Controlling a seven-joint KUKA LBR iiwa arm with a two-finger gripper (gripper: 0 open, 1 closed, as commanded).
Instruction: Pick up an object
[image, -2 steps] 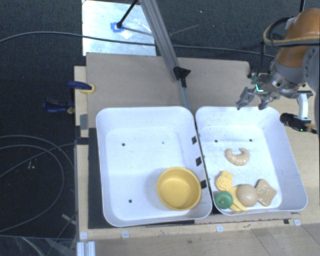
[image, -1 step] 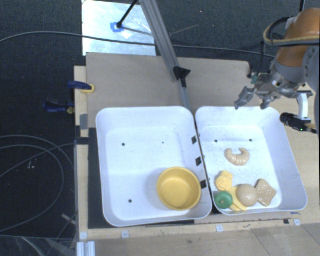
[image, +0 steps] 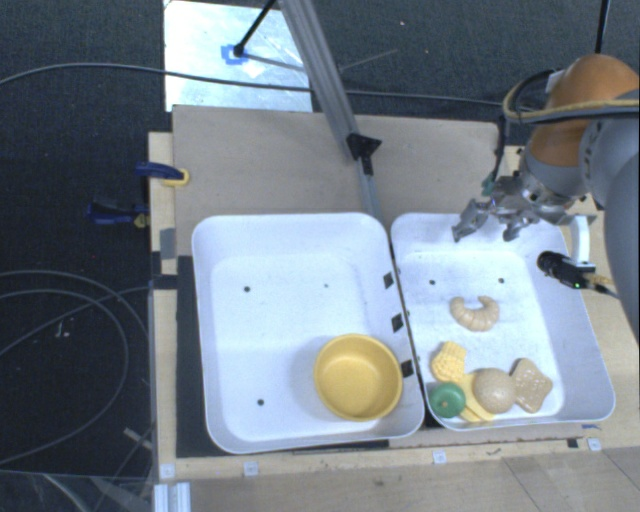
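dark carpet, cables around tan surface (image: 270, 160); two white bins side by side. left bin (image: 230, 250): yellow bowl (image: 358, 376) at near right corner. right bin (image: 575, 345): croissant (image: 474, 313) mid-bin; waffle (image: 449, 361), green piece (image: 447, 401), bun (image: 493, 389), cracker (image: 531, 385) clustered at near edge. end effector (image: 492, 222) over right bin's far edge, fingers spread, nothing between them. step: approach, pre-grasp. next: move toward croissant, nearest and standing apart; descend, close.
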